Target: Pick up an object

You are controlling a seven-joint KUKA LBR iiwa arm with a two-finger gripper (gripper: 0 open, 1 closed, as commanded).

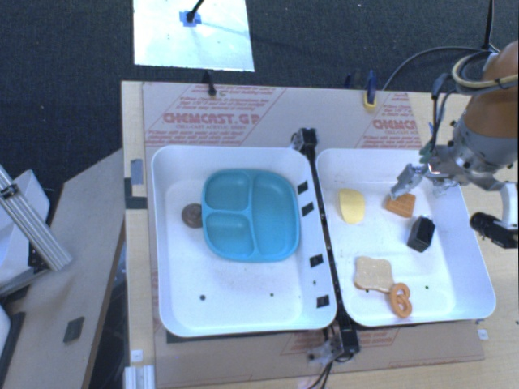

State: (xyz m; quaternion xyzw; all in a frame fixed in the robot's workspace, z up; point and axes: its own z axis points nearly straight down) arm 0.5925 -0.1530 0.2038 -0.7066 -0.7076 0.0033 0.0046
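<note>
In the right bin (pixel 474 298) lie a yellow piece (pixel 352 206), an orange wedge (pixel 401 207), a black block (pixel 421 233), a slice of toast (pixel 374 274) and an orange pretzel (pixel 401 300). My gripper (pixel 405 183) reaches in from the right and hovers just above the orange wedge's upper edge. Whether it touches the wedge is unclear from this angle. Nothing is visibly lifted off the bin floor.
The left bin (pixel 174 298) holds a blue divided plate (pixel 249 215) and a small brown disc (pixel 192 215) beside it. A black divider with clips (pixel 316 217) runs between the bins. The grey arm (pixel 486 136) and cables occupy the right bin's far right side.
</note>
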